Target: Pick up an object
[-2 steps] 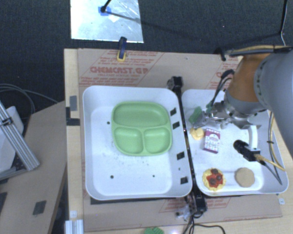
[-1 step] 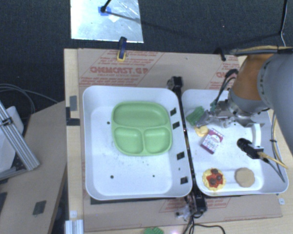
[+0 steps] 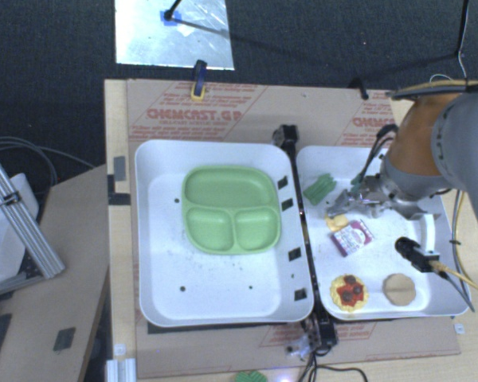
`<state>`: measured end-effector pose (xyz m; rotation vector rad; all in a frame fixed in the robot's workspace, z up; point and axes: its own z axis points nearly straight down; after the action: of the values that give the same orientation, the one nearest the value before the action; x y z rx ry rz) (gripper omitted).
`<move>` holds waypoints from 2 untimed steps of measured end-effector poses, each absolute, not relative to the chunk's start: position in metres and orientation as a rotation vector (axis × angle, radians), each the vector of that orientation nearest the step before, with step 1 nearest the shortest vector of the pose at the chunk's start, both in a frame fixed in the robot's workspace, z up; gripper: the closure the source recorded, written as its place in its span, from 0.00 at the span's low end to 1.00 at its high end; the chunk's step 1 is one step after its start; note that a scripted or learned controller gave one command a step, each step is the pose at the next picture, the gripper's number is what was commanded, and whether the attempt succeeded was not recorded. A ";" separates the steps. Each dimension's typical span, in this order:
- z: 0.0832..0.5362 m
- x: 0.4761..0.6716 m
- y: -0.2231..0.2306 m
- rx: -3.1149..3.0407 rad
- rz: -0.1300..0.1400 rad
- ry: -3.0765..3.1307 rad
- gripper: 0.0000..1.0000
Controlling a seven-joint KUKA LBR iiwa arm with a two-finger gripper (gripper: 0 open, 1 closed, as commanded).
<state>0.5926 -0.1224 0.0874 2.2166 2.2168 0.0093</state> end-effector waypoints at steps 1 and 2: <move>0.086 0.633 -0.107 2.210 0.006 2.226 0.00; 0.084 0.573 -0.100 2.224 -0.003 2.224 0.00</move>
<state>0.5725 -0.0996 0.0839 2.2238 2.2242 -0.0029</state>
